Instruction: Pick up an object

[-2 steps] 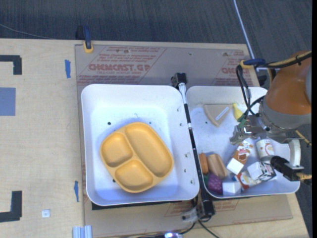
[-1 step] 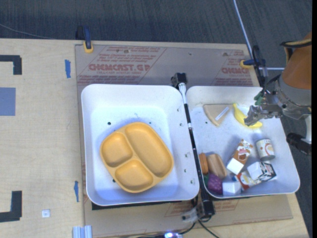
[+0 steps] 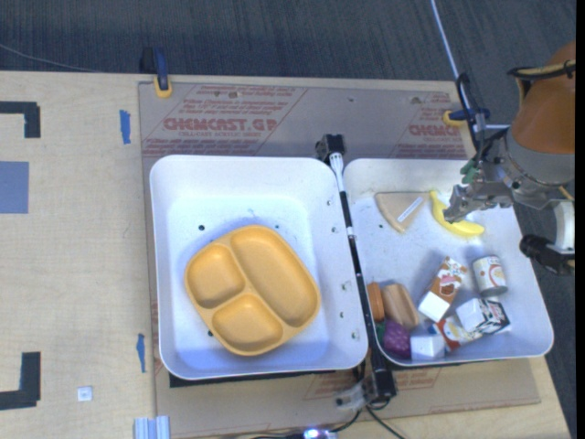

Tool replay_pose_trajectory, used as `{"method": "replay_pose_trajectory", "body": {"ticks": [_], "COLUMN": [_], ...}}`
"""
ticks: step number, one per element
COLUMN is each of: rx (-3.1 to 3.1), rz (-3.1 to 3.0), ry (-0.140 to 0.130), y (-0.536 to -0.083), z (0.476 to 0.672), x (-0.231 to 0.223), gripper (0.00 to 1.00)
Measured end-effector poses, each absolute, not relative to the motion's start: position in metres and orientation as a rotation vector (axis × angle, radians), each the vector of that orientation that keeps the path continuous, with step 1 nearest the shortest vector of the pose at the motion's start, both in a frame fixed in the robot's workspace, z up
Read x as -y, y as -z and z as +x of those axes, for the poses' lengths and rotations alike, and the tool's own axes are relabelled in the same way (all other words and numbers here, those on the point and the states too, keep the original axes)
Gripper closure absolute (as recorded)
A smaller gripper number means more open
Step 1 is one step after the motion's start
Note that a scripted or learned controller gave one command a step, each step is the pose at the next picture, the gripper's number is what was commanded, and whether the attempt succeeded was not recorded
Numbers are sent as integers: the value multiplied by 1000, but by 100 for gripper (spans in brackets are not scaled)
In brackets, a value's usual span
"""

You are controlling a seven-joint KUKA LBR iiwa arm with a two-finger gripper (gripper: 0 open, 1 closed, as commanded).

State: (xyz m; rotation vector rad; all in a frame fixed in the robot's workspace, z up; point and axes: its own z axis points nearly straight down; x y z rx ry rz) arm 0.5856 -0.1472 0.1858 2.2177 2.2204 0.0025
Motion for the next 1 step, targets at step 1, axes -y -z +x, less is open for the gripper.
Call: {"method": "replay_pose_trajectory", "body": {"ticks": [1], "rx": [-2221], "rz": [2222], "ry": [0], "y": [-183], "z": [499], "x": [111], "gripper": [100]}}
